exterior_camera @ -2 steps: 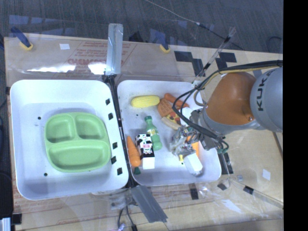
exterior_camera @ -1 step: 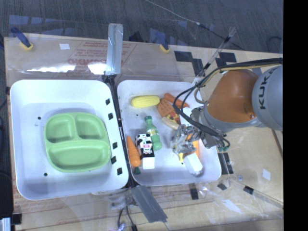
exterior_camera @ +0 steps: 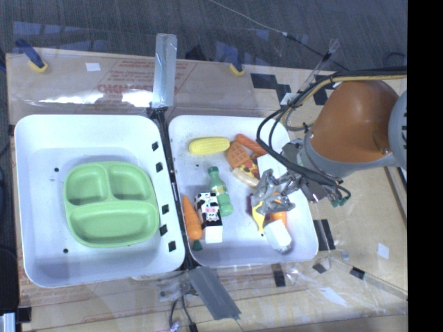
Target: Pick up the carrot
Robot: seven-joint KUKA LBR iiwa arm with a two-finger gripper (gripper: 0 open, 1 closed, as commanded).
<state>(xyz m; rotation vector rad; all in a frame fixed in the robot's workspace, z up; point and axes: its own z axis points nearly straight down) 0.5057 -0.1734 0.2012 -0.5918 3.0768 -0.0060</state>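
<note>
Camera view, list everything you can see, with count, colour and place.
bins: two, white, side by side on the bench
divided plate: one, green, left bin
carrot: one, orange, right bin, by its left wall
corn cob: one, yellow, right bin, far side
small bottle: one, green, right bin, middle
milk carton: one, white with black patches, right of the carrot
waffle: one, orange-brown, right of the corn cob
arm: one, orange band, from the right
pincer: one, grey, over the right bin's right side

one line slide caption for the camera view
Gripper hovers in the right bin, far from the carrot by its left wall.
</note>
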